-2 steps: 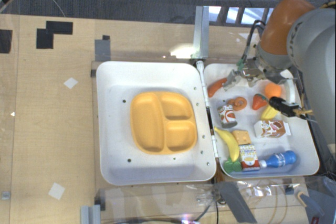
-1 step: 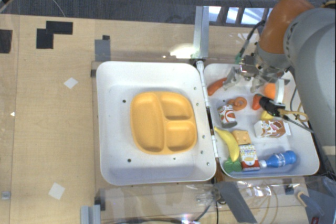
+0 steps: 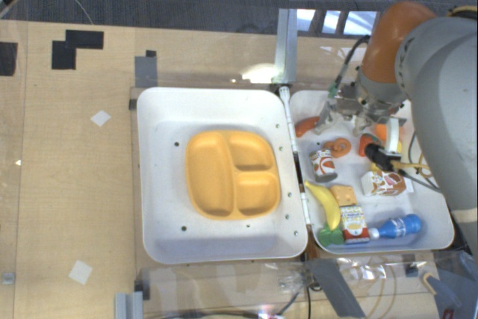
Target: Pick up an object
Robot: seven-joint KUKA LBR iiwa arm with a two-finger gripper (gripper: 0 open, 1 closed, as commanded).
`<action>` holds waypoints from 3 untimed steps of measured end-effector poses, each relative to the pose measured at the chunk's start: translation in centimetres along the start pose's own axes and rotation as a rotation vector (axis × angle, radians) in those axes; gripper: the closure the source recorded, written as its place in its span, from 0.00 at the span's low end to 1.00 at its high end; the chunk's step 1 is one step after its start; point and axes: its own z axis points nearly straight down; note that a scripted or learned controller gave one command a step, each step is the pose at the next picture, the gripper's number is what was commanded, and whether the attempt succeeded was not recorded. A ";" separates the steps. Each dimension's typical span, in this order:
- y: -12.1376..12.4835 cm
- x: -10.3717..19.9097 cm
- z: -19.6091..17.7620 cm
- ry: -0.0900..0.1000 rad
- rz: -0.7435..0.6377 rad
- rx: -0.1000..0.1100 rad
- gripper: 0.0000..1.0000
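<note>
Hovering over the far end of the right bin, the gripper sits well beyond the banana, and you can't tell from this angle whether it is released or clenched; nothing visibly hangs from it. Treat the pick as not yet made. All candidates are in that bin: small can just beyond the banana, an orange ring-shaped piece further on from the can, an orange sausage-like piece farthest from the banana along the bin's left wall, a tan cracker square touching the banana's right side, a juice carton just nearer than that, and a blue bottle to the right of the carton. My read: go for the orange ring or the sausage piece, since they lie closest under the gripper and each has some free floor around it. Avoid the banana cluster; things touch there and you'd likely drag a neighbour. Come straight down, centre on the piece, close across its narrow side, lift vertically, then check something is actually held. The yellow divided plate in the left bin is far left of the banana; ignore it.
</note>
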 end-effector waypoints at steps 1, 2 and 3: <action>-0.1 0.1 0.2 0.001 -0.001 0.002 0.00; -0.1 0.2 0.2 0.002 -0.002 0.002 0.00; -0.1 0.2 0.2 0.002 -0.002 0.002 0.00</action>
